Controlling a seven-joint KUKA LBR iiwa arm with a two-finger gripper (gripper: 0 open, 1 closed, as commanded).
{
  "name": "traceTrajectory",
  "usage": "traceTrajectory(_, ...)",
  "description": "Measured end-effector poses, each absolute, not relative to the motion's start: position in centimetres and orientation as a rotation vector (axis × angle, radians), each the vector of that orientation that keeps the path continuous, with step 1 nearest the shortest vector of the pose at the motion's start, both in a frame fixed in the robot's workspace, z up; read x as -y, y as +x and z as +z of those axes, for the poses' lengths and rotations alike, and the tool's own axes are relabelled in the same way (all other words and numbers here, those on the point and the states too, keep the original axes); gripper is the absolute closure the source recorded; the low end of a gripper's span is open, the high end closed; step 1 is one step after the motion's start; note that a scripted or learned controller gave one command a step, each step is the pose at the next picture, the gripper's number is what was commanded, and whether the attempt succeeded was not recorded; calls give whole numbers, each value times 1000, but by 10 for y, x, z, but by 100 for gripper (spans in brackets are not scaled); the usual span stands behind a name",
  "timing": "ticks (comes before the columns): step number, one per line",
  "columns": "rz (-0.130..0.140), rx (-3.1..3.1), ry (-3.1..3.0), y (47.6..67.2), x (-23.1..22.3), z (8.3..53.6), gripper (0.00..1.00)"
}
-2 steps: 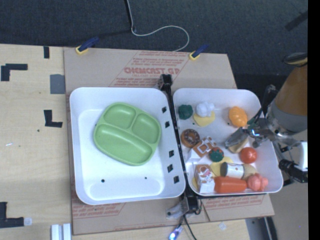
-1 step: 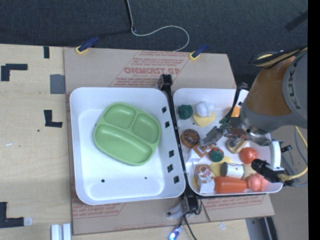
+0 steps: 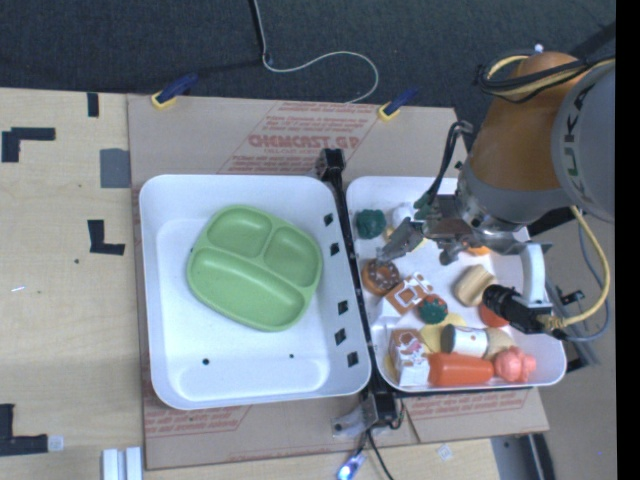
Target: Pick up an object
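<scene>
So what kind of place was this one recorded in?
Most likely a robotics lab's test bench, not a home or kitchen. Two white bins sit on cardboard held by clamps, one holding a green plate, the other toy food; black tape marks the bench.

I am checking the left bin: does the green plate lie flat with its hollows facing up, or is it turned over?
Hollows up. The green plate lies in the left bin, its three compartments showing.

The cardboard sheet (image 3: 300,143) bears red print reading roughly "CHEMCAST GP".
</scene>
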State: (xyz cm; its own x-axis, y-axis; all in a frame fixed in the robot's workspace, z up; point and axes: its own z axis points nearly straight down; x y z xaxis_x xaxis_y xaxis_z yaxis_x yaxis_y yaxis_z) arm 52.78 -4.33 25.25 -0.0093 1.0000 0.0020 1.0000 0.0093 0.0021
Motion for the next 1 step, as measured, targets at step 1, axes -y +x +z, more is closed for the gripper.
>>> traceTrajectory(1,-8,-2230,2222,527,47,256,100)
